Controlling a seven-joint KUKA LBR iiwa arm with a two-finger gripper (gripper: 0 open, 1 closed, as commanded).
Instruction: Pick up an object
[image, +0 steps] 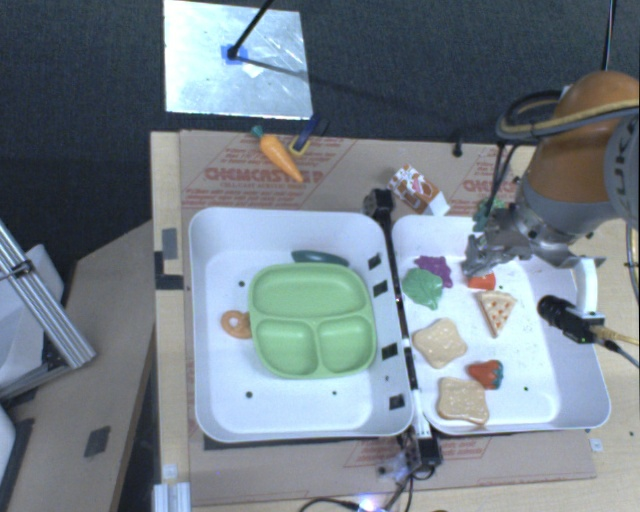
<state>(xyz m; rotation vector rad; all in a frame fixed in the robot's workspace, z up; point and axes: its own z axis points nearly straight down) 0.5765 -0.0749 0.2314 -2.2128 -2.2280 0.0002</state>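
Two bread slices (462, 400), one strawberry (486, 373), one green tray (310, 320), gripper (481, 264) state unclear.

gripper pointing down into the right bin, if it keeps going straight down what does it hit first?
Likely the small red-orange piece right under the gripper, beside the purple piece. Depth is unclear from this slant.
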